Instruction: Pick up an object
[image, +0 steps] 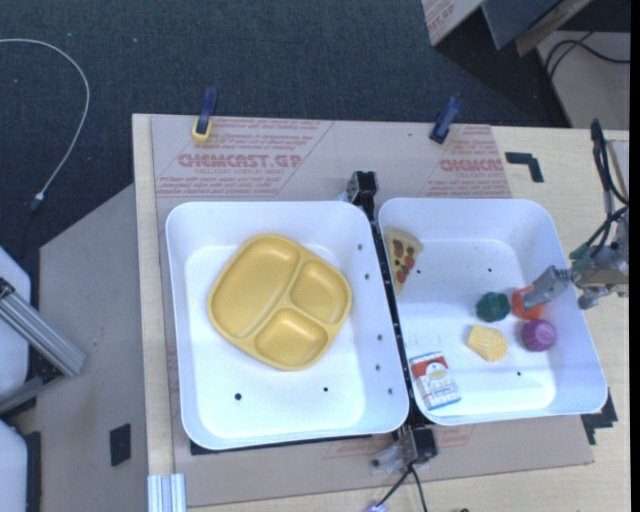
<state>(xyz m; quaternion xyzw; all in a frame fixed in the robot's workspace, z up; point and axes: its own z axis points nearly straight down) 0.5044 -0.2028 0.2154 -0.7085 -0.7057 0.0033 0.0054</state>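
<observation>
Gripper (541, 290): reaching in from the right over the right bin's far edge; its grey tip hangs just beside the small red-orange object; whether it is open or closed cannot be told, and nothing is seen held in it
Right bin (470, 220): shallow, white, holding six small items
Red-orange object (522, 303): partly hidden by the gripper tip; touching or nearly touching the green piece and the purple one
Green object (492, 306): dark, rounded, just left of the red-orange one
Purple object (538, 334): round, just below the red-orange one, near the bin's right wall
Yellow chunk (488, 343): pale, blocky, below the green object
Pizza slice toy (402, 256): lying against the bin's left wall, upper corner
Small carton (435, 380): red and white, flat at the lower left of the bin
Left bin (200, 390): white; holds a yellow divided plate (280, 300) with three compartments, lying flat near the middle
Bench (250, 160): cardboard-covered, printed red lettering; two blue clamps at the far edge
</observation>
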